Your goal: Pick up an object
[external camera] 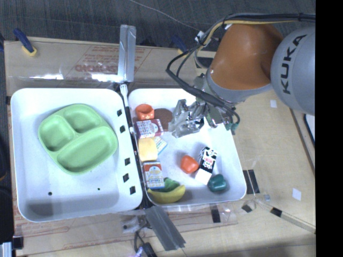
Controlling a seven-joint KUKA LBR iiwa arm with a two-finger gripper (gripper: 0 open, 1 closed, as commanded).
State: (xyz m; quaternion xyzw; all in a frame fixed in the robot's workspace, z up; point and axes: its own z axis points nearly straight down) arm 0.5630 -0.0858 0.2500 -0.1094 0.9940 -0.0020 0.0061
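One fixed cam above the tabletop [268, 159], looking down at a slant, mid-range. Both white bins fit in frame: right bin [236, 165] directly under the claw [185, 123], left bin [21, 143] well off to the claw's left in the pic. Arm enters from frame right.

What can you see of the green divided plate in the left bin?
The light green divided plastic plate has three compartments with raised ridges between them: two smaller toward the back, one long one in front. It looks matte and lies flat, turned at a slant, on the floor of the left white bin, toward the back. Nothing lies in it.
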